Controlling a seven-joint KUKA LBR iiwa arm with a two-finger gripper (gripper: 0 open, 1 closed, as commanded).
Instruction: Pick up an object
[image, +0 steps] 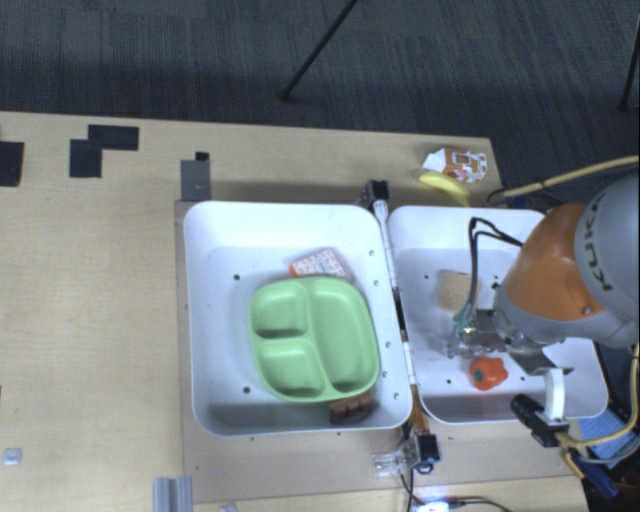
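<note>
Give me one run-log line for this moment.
arm: over right bin | gripper: low, beside orange object | grasp: unconfirmed | left bin: green divided tray

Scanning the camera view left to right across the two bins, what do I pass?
Left bin → green tray → right bin → tan block → orange object → arm's orange band.

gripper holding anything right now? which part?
Cannot tell. The gripper is down in the right bin, just above an orange object; no grasp is visible.
</note>
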